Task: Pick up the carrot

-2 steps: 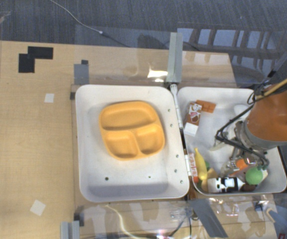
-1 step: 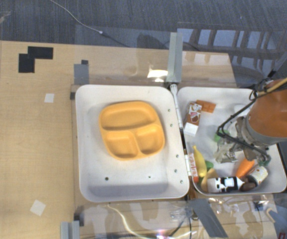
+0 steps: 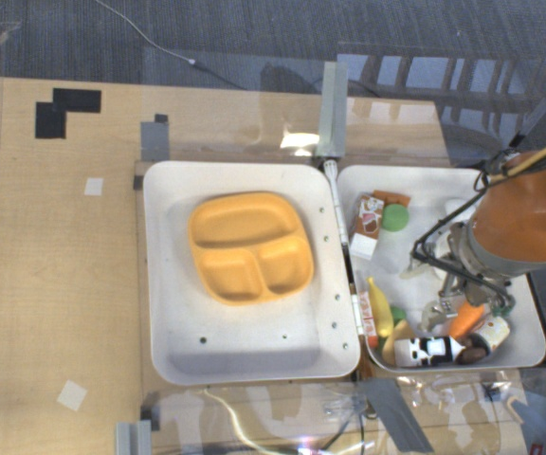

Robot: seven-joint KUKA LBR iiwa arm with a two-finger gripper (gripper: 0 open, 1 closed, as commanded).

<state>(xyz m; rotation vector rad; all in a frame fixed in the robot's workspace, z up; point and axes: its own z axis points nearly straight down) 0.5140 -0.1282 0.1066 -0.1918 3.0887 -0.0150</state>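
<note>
Where two white bins (image 3: pixel 159 282) share the desk (image 3: pixel 55 282): one orange tray (image 3: pixel 250 246) left; one carrot (image 3: pixel 466 318) right, under lowered hand (image 3: pixel 463 301); grip state indiscernible.

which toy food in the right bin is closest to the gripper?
The orange carrot, right beneath the gripper. The yellow banana and the green piece lie further left.
</note>
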